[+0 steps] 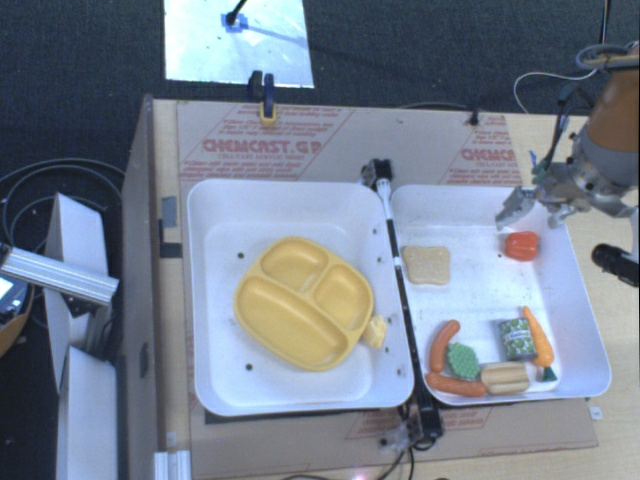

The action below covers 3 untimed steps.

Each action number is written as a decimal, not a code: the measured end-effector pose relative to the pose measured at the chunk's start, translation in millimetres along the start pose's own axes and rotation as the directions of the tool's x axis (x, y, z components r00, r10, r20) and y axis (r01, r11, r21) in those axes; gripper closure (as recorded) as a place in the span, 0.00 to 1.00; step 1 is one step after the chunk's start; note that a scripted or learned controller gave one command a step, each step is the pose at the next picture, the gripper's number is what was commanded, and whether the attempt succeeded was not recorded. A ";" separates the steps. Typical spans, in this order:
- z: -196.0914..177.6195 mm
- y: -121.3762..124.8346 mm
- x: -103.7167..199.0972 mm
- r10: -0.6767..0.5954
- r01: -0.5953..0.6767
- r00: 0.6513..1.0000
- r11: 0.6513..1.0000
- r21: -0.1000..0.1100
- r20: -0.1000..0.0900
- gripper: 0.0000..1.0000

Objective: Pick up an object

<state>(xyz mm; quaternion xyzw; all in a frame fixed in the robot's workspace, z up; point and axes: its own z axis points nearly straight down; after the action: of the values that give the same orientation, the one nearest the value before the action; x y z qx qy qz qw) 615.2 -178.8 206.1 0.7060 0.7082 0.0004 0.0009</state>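
- Gripper [533, 208]: grey metal, two fingers splayed apart, nothing between them. It sits over the right bin's far right corner, just above the tomato.
- Arm [610, 128]: grey body with an orange band, comes in from the right edge.
- Right bin [470, 218]: shallow, white, smooth plastic with rounded corners. It holds all the small toy food.
- Tomato [521, 245]: glossy red-orange, roundish, slightly squashed. Lies near the bin's far right wall, just below the fingertips; can't tell if a finger touches it.
- Bread slice [427, 264]: flat, pale tan, matte, rounded square, near the divider between the bins.
- Carrot [538, 336]: orange, tapered, smooth, lying beside the green box [516, 338], a small rectangular pack with white print.
- Near edge cluster: two red-orange sausages, one curved [444, 342] and one lying flat along the bin's near wall [455, 385]; a bumpy dark green vegetable piece [463, 360] between them; a tan bun-like piece [504, 375] just to its right.
- Left bin [220, 218]: same white plastic. Holds a yellow divided tray [300, 303], an oval with three compartments, glossy, set at an angle.
- A small pale yellow piece [374, 332] touches the tray's right rim.
- Bench [300, 143]: brown paper sheet with red print under both bins.
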 end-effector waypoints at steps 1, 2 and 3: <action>37.8 26.6 -24.5 0.001 -0.001 1.000 1.000 0.000 0.001 0.00; 88.8 23.0 -26.6 -0.001 0.001 1.000 1.000 -0.015 0.006 0.00; 120.9 18.6 -27.8 0.001 -0.001 1.000 1.000 -0.002 0.001 0.00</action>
<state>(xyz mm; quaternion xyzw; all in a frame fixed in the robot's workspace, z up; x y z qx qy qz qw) 634.2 -206.6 85.2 0.7065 0.7077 0.0006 0.0018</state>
